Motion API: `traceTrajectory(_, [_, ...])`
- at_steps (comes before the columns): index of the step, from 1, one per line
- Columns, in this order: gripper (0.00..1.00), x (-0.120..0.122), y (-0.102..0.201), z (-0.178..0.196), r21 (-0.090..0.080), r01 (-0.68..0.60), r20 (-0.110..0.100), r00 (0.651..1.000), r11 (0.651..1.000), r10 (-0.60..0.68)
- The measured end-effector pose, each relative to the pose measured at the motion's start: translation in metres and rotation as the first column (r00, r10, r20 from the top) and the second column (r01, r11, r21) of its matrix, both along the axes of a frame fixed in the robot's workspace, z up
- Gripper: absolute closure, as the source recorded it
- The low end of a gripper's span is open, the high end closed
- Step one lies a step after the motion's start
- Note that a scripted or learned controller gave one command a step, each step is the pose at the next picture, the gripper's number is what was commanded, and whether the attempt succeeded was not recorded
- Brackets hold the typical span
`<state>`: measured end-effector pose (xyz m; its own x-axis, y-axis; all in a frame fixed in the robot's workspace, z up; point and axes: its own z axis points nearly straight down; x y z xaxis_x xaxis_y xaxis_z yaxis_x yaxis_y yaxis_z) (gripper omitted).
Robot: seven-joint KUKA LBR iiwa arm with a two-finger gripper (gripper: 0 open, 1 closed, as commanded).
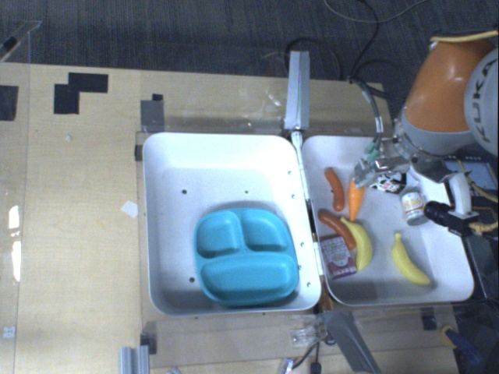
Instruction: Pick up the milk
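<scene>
White right bin (460, 287) holds the milk (412, 206) near its right edge, bananas (408, 260), sausages (335, 188) and a carrot (355, 199) lying around it, beside the gripper (377, 164).

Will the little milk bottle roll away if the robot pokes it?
Probably, yes. The milk looks like a small round bottle lying on its side on the right bin's smooth white floor, so a nudge would likely set it rolling. It looks small, so it is probably light and may skid. The gripper is beside it.
</scene>
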<state>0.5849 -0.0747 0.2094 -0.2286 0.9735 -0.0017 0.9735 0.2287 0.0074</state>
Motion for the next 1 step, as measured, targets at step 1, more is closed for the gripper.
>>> traceTrajectory(1, [0.0, -0.0002, -0.0001, -0.0004, 0.0, 0.0, -0.001, 1.0, 1.0, 0.0])
